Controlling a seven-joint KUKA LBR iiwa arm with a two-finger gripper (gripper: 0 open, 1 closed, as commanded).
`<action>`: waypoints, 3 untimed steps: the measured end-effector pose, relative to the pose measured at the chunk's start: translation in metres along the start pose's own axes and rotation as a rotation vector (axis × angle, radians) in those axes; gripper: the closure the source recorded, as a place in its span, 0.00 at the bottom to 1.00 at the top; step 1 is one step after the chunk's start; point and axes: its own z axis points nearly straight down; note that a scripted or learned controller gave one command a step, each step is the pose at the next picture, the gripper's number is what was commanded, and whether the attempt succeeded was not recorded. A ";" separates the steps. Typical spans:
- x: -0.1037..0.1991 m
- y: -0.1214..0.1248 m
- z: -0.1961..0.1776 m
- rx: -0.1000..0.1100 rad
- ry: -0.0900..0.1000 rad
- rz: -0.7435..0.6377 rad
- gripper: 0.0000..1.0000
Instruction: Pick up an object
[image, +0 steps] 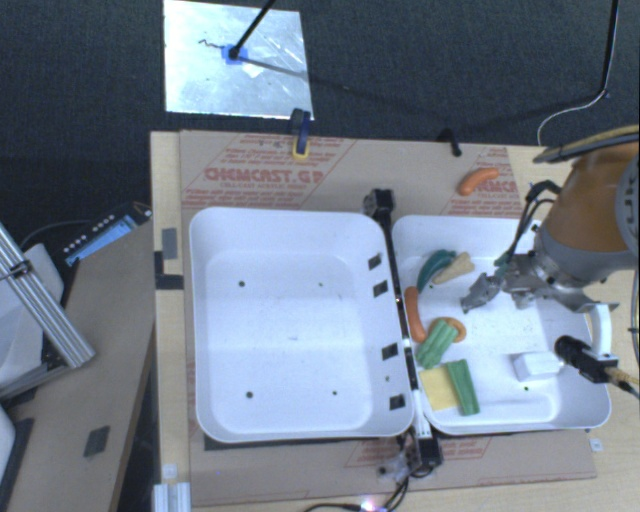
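Cardboard-backed bench: hand (481, 292) over right bin (500, 232) (grip unreadable), arm (590, 215) cut off at the frame edge

My arm (597, 215) is reaching in from the right edge of the bench, its orange band sitting high above the wrist and the grey wrist section angling down and leftward over the right-hand bin (500, 232). My gripper (478, 295) is hanging over the middle of that bin, pointing toward its left wall, the metal fingers tapering to a narrow tip. From the overhead camera, nothing is showing between them. A dark cable is looping along the wrist.
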 end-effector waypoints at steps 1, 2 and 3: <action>0.046 0.030 0.066 -0.006 -0.006 0.004 0.00; 0.086 0.092 -0.038 -0.019 -0.003 0.000 0.00; 0.139 0.110 -0.047 -0.008 -0.001 0.001 0.00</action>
